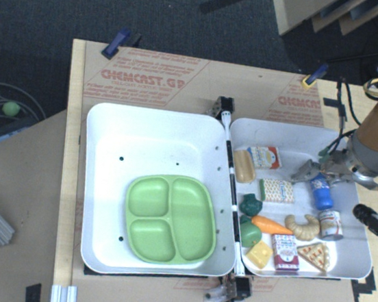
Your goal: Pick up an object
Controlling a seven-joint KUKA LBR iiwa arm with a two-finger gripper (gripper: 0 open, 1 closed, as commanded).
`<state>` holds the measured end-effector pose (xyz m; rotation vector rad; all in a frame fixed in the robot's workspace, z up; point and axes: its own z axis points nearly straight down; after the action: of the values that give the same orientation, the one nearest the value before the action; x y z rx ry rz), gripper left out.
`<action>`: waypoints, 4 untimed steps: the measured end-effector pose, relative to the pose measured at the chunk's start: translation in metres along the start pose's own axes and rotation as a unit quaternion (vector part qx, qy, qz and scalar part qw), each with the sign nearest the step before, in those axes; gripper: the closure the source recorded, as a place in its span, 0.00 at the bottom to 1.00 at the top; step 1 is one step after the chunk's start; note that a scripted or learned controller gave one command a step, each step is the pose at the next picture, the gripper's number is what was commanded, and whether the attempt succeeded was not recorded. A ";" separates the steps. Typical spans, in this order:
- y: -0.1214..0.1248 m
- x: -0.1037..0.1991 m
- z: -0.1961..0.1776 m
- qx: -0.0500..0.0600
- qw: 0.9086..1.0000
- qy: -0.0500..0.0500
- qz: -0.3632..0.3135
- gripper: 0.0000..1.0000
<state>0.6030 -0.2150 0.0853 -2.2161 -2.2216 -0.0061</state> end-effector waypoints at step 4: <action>-0.042 0.004 -0.009 0.000 1.000 -0.002 0.001 1.00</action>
<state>0.5614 -0.2113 0.0948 -2.2218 -2.2209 -0.0009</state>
